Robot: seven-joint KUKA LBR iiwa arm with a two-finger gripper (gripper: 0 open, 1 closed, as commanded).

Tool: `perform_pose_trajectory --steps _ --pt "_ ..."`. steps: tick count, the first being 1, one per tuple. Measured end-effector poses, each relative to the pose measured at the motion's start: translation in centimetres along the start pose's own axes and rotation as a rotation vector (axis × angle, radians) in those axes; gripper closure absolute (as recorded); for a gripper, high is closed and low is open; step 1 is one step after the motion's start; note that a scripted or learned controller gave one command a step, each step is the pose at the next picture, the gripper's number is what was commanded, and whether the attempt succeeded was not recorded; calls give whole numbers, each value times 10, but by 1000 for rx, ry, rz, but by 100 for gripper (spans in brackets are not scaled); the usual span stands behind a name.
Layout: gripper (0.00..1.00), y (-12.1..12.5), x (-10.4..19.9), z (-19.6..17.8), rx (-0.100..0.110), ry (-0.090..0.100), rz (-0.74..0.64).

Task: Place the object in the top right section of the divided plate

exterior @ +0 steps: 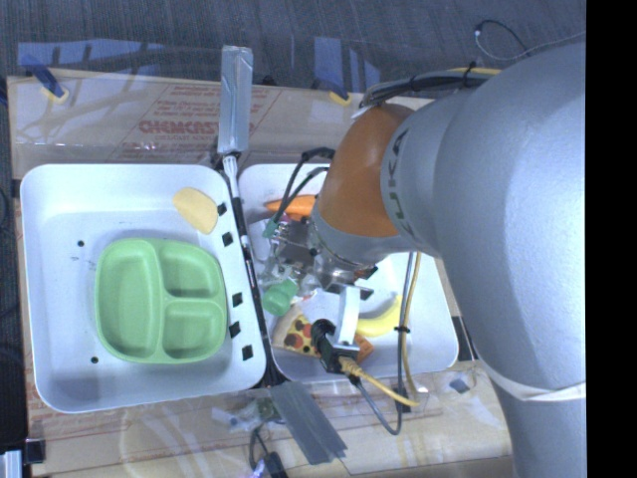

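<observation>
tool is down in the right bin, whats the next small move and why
Probably a grasp try where it is. The tool sits low in the right bin among the toy food, beside the pizza slice and banana, while the green divided plate in the left bin holds nothing yet.

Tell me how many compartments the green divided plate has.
3. The green divided plate in the left bin has one long section on its left side and two smaller sections stacked on its right side, upper and lower.
</observation>
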State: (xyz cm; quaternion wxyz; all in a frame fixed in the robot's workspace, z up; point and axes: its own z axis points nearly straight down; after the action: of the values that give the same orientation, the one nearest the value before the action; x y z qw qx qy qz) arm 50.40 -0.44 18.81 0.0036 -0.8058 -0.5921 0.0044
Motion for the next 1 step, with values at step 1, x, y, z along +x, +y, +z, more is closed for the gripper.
perform_pose_trajectory --steps 1 --pt "100 -52 70 0 0 -1 318"
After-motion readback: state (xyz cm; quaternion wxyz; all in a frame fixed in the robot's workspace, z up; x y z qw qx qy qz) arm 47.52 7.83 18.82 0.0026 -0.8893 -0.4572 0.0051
